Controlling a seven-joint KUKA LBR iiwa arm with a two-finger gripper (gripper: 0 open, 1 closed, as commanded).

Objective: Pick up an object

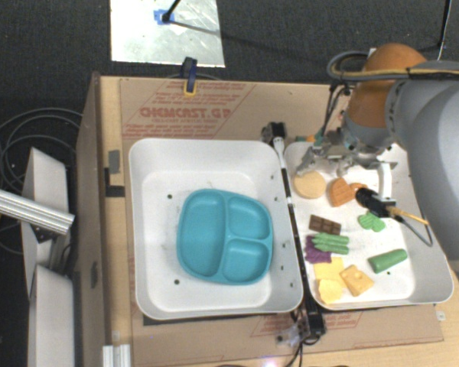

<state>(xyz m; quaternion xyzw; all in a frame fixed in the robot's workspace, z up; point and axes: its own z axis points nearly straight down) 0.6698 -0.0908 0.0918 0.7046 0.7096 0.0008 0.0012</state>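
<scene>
Camera view puts the hand (344, 165) low over the far end of the right bin (436, 281), just above a tan disc (310, 184) and an orange piece (341, 193). The wrist's bulk covers it from above, so I cannot tell how far open it is, nor whether it has hold of anything.

Everything worth picking lies in that bin. Besides those two there are a brown bar (324, 225), green pods (330, 241) resting on a purple piece (315, 252), yellow bits (330, 279), a cheese wedge (357, 281), a green roll (388, 260) and a small green lump (371, 222). The left bin (149, 205) carries just a blue plate (224, 235), well apart from the hand.

Several things could go wrong. The disc and the orange piece lie just beside each other, so a closing hand may catch both or shove one aside and lift neither. The disc looks flat and thin (a poor shape to pinch), so it could slip free on the way up. Both sit near the bin's far wall and the edge shared with the left bin, which may block a clean descent.

The arm hides the bin's far right corner and whatever lies there. Whether the hand touches the bin floor is unclear. The toys are too small to identify with confidence.
</scene>
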